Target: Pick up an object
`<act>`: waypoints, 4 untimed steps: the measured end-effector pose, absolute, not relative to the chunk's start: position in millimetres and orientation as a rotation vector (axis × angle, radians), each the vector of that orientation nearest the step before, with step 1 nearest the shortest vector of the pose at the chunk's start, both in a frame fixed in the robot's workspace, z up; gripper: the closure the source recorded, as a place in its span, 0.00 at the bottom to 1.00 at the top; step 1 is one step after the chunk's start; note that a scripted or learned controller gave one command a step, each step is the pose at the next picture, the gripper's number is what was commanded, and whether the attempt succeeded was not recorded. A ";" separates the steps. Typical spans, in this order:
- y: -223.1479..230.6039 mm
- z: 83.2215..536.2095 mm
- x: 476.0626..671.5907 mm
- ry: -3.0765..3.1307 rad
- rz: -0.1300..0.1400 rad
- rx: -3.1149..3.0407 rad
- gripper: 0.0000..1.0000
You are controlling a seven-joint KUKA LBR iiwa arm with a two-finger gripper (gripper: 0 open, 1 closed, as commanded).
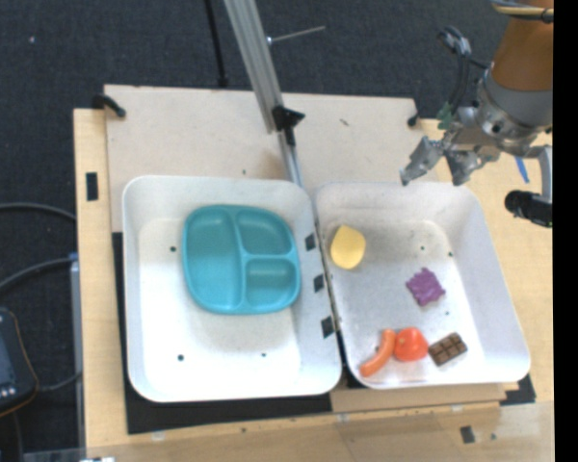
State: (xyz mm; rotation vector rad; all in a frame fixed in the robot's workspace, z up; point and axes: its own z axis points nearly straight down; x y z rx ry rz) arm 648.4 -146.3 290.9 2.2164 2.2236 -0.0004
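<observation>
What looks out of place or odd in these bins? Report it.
Nothing stands out. The teal divided plate lies flat in the left bin; the yellow piece, purple piece, orange piece and brown piece rest in the right bin.

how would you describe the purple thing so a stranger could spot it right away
Look in the right-hand white bin. Near its middle right lies the purple object, small and lumpy, below and right of the yellow piece. It is the only purple item, above the brown block.

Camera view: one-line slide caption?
Two-finger gripper open above right white bin holding five toys; teal divided plate in left bin.
</observation>
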 end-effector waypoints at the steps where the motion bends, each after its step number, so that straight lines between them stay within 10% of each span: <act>1: -146.6 290.9 648.3 2.224 -0.002 2.215 0.00; 4: -148.9 143.8 653.9 2.222 -0.006 2.223 0.00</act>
